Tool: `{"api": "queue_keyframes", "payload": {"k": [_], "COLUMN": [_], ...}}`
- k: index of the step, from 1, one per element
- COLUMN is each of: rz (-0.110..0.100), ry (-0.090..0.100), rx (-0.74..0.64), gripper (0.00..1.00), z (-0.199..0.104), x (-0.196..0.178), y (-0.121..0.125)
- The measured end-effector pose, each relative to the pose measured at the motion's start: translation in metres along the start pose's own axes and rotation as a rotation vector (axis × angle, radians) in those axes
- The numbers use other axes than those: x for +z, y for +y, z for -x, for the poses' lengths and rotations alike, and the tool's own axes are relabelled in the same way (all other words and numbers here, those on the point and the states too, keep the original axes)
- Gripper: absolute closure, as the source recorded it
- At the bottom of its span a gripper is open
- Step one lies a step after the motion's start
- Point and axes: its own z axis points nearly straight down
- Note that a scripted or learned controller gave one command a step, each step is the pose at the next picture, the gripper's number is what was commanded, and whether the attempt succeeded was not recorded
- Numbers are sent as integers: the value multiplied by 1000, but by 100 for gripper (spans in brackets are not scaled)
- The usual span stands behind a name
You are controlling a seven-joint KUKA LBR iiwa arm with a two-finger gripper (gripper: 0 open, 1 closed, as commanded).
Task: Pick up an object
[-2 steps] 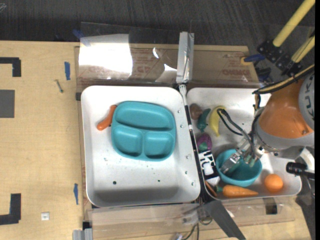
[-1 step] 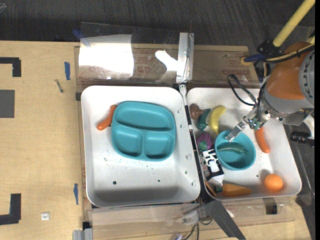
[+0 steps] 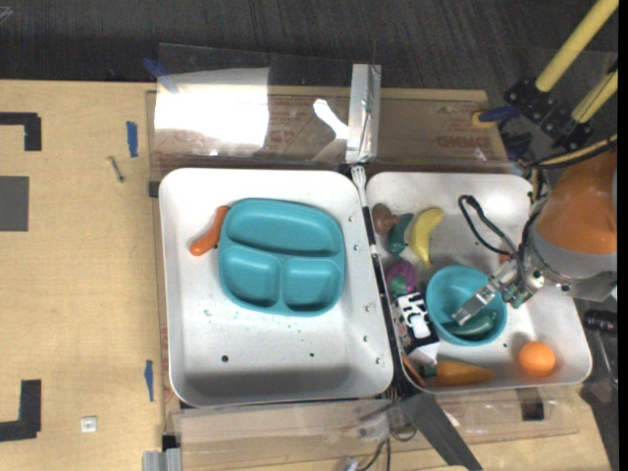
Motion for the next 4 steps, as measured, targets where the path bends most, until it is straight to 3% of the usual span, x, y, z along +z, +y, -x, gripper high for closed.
{"api": "queue_keyframes", "payload": {"k": [1,2,3,4], "rz": [6,0,-8,-2], "ry": [-12,1,6,2], "rx": [-2,-14,-10,-64], "gripper": [100,100,0,0], "z": [4,-16,-16,-13], "x": [-13,-128,-124,-2], "y": [2,55,52,32]}}
